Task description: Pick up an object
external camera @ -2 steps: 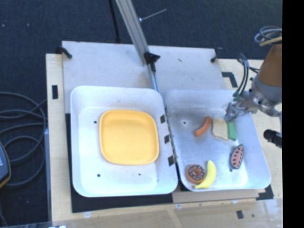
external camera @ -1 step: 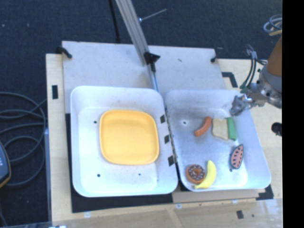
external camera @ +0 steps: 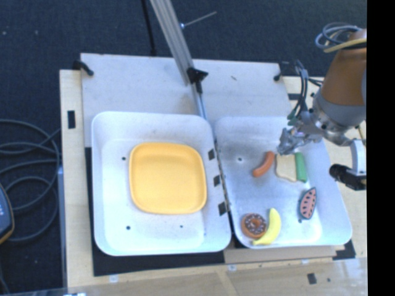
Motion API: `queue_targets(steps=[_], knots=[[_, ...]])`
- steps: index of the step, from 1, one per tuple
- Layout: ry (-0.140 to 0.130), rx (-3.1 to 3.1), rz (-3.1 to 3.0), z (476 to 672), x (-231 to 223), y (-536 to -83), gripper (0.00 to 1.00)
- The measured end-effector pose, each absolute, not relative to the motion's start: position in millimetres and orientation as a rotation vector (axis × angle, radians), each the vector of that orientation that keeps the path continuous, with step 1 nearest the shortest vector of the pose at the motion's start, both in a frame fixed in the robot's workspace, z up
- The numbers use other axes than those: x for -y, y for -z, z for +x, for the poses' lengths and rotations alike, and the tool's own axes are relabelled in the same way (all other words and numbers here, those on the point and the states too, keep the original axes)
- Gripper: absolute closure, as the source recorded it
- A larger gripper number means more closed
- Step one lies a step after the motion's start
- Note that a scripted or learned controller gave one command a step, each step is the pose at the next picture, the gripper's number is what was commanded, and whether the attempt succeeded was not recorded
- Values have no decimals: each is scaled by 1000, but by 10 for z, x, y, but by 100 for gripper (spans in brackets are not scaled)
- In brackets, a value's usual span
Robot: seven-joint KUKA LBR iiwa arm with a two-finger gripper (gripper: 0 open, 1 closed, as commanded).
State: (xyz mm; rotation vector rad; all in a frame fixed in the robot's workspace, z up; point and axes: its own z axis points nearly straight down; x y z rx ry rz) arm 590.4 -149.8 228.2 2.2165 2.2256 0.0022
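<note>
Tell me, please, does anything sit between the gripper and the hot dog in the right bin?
Nothing visible does. The gripper hovers just right of the hot dog, with bare bin floor between them; the bread slice lies beside it.

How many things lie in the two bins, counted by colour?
Yellow: 2, the plate and the banana
Orange-red: 1, the sausage
Green: 1, the green stick
Cream: 1, the bread slice
Red: 1, the watermelon slice
Brown: 1, the doughnut
Total: 7
</note>
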Motion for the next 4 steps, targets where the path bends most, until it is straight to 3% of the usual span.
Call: queue_targets(steps=[4], knots=[[-1, -2227, 2216, 5507, -666, -2360, 100]])
